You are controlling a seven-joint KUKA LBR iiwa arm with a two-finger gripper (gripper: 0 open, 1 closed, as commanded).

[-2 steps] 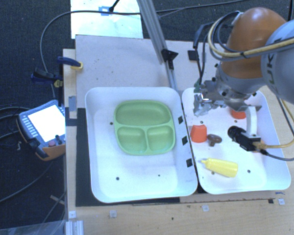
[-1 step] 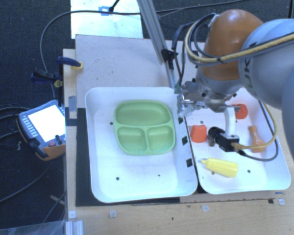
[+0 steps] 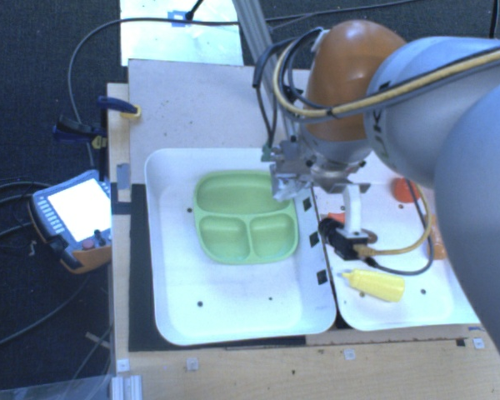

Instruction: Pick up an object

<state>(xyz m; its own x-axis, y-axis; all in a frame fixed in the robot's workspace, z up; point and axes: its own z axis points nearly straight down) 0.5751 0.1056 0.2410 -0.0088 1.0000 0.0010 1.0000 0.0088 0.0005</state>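
Pick not yet made; nothing seen lifted.
Claw, grip state cannot be told, sits at right rim of pale green three-compartment plastic tray, which lies flat in left white bin.

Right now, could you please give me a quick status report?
Gripper low over green tray's right rim, grasp unclear. Yellow object lies untouched in right bin. Cables trail across that bin.

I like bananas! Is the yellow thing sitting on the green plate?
No, the yellow thing lies in the right bin, apart from the green plate in the left bin.
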